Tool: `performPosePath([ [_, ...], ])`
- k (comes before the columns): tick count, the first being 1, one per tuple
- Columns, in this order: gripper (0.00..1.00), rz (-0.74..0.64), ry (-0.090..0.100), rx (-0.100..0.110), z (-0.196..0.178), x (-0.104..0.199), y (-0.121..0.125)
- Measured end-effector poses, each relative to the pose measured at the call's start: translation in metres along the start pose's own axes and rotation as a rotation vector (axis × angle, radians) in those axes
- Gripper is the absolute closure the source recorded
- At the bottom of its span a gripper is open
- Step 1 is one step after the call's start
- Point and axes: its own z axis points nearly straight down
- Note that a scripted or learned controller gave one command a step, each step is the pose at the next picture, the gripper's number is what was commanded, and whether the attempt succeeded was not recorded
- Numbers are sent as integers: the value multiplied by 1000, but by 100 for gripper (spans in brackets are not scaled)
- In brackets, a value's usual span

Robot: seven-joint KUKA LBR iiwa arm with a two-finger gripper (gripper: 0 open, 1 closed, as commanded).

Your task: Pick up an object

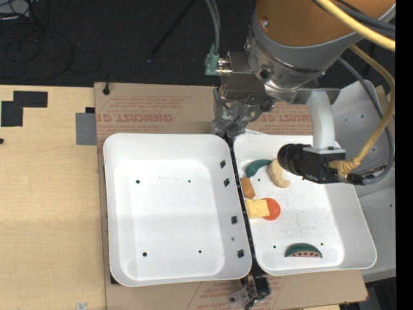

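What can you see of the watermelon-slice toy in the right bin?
The watermelon slice is a small half-round toy, dark green along its curved rind, red with dark specks along its flat lower edge. It looks like moulded plastic or rubber. It lies flat on the floor of the right bin, near the front wall, arch toward the back. Nothing touches it; the other toys lie further back, and the gripper hangs above the bin's back left corner.

One fixed camera looks down at a slant from above the bench, taking in both white bins (116, 173) whole, the arm (303, 24) looming close at upper right.
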Motion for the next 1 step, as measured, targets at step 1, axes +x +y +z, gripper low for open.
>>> performPosePath([
  [1, 100, 18, -3, 1, -1, -115, -2],
])
